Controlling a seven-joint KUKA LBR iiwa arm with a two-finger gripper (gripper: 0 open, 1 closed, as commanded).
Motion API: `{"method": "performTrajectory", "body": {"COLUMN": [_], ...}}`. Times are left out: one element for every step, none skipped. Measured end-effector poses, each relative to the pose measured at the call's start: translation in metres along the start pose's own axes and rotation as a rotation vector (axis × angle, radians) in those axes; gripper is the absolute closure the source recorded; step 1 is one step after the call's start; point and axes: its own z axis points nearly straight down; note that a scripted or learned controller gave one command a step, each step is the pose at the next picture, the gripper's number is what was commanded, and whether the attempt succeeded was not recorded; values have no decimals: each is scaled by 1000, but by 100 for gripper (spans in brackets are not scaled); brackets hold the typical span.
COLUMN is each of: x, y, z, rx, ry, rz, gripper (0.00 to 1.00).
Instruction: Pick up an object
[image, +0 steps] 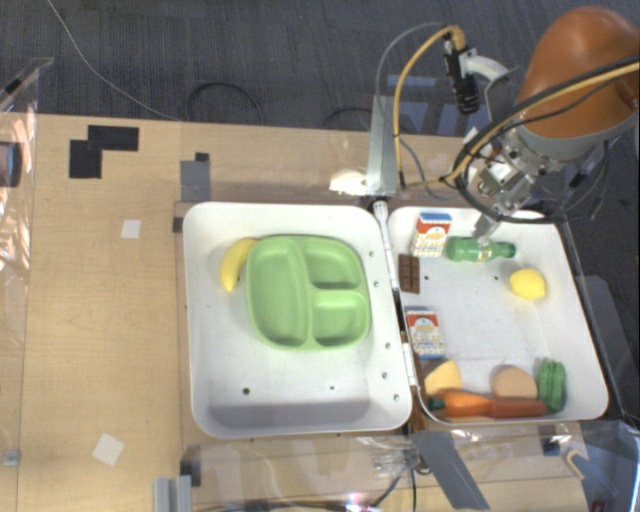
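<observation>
My gripper (486, 229) hangs over the back of the right bin (585, 330), reaching in from the upper right. Its tip is directly above the green bottle (478, 250), which lies on its side; I cannot tell if they touch. A small red and white carton (432, 235) stands just left of the bottle. A yellow lemon (528, 285) lies to the bottle's front right.
The right bin also holds a brown bar (408, 272), a second carton (425, 332), a yellow wedge (443, 377), a carrot (468, 404), a tan round piece (514, 381) and a green item (551, 385). In the left bin (210, 380) are a green divided plate (305, 292) and a banana (235, 262).
</observation>
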Motion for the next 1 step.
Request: {"method": "performTrajectory", "body": {"x": [1], "y": [-1], "z": [-13], "rx": [7], "ry": [1], "rz": [3], "gripper": [100]}}
